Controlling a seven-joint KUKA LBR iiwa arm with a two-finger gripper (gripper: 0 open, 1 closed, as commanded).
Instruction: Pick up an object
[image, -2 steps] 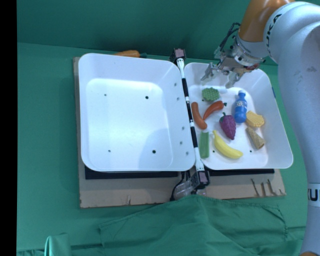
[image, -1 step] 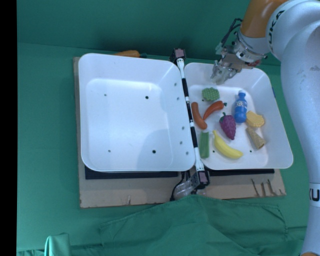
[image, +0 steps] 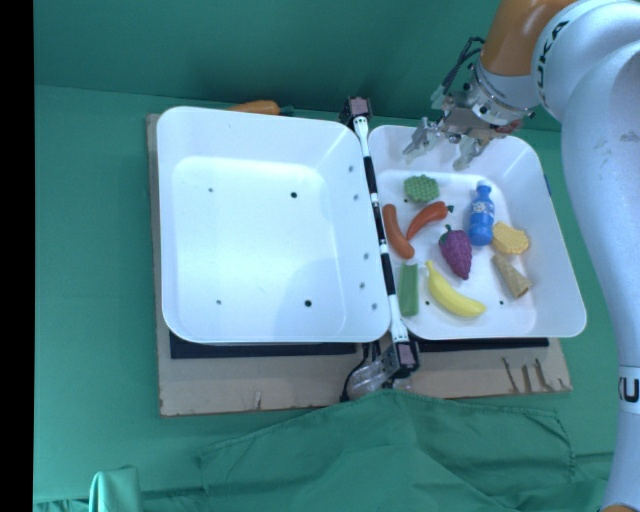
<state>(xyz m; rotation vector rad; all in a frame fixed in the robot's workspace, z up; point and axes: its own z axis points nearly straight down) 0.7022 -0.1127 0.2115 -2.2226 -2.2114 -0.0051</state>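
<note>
A grey robot arm's gripper (image: 447, 143) hovers over the far edge of the right bin (image: 560, 300), its fingers (image: 420, 139) spread and holding nothing. Below it in that bin lie toy foods: a green piece (image: 421, 188), sausage (image: 397, 231), chilli (image: 429, 217), blue bottle (image: 482, 213), grapes (image: 456, 251) and banana (image: 453, 293).

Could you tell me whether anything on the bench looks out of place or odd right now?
One thing stands out: an orange carrot-like toy lies outside the bins, on the bench just behind the far rim of the left bin. The other toys all sit inside the right bin.
</note>
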